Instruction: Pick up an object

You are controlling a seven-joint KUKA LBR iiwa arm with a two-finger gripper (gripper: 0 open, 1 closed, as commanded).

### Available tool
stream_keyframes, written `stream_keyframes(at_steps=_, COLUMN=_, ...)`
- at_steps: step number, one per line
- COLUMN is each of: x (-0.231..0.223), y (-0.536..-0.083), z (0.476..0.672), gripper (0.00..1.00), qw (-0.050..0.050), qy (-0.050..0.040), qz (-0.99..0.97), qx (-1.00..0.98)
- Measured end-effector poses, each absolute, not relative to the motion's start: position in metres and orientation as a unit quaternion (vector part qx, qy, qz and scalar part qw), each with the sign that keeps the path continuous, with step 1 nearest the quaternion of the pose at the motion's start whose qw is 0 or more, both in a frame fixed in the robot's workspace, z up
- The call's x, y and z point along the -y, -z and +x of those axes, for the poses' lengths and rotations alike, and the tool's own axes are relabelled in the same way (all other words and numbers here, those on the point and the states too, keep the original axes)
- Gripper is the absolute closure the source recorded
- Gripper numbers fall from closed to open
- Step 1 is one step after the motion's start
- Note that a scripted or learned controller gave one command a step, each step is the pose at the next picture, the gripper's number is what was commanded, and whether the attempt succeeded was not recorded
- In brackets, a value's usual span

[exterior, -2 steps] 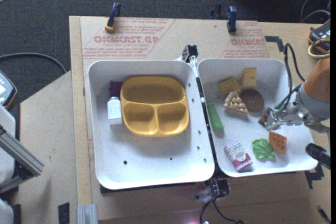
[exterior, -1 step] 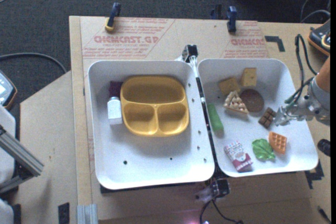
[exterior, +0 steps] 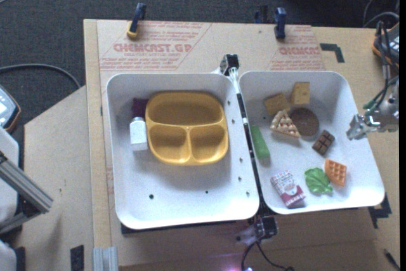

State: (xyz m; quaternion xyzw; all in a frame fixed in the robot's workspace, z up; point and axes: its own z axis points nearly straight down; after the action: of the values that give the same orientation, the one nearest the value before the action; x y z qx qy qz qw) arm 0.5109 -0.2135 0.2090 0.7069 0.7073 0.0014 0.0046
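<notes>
My gripper point(exterior: 363, 125) hangs over the right rim of the right bin point(exterior: 365, 165), with little of the arm in frame. In that bin lie several small toy foods: a chocolate bar point(exterior: 323, 142) just left of the gripper, an orange waffle point(exterior: 335, 171), a green leaf point(exterior: 317, 181), a red carton point(exterior: 287, 189), a pie slice point(exterior: 285, 125), a brown round cookie point(exterior: 306, 120), a tan cracker point(exterior: 276, 103), a yellow cheese cube point(exterior: 301, 92) and a green cucumber point(exterior: 259, 141) by the left wall. Nothing is seen in the gripper.
The left bin point(exterior: 184, 203) holds a yellow divided plate point(exterior: 187, 127), a white bottle point(exterior: 138, 134) and a purple item point(exterior: 139, 105). Clamps point(exterior: 135, 20) hold the cardboard-topped bench at the back. Cables run at the right edge.
</notes>
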Motion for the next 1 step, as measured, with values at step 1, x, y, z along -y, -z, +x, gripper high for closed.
stream_keyframes(at_steps=1, x=0.2138, y=-0.2261, z=0.5119, gripper=1.0, qw=0.003, qy=-0.0008, qz=0.707, qx=-0.708)
